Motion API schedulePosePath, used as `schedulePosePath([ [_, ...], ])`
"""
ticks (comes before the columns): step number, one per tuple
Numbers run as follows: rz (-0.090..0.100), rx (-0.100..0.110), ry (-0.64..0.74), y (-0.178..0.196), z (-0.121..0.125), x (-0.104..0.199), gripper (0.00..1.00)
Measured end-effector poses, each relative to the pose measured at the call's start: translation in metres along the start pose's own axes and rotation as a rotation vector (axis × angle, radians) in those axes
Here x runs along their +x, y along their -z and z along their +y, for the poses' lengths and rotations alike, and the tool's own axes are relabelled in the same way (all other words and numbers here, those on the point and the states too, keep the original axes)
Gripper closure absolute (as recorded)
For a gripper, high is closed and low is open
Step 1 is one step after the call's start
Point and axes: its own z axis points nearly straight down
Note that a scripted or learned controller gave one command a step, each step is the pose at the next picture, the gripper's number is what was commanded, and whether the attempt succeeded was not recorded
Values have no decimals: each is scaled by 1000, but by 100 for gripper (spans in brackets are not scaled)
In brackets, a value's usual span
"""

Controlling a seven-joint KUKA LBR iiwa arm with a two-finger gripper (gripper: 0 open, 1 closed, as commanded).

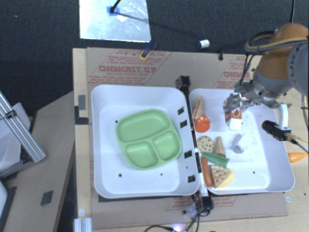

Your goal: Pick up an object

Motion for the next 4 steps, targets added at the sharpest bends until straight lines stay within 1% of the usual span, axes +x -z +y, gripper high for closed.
schedulePosePath([
  [1, -1, -2, 4, 64, 0, -2, 100],
  [2, 0, 2, 4, 67, 1, -2, 100],
  [3, 2, 4, 9, 59, -3, 45, 100],
  [4, 2, 4, 9, 71, -13, 95, 100],
])
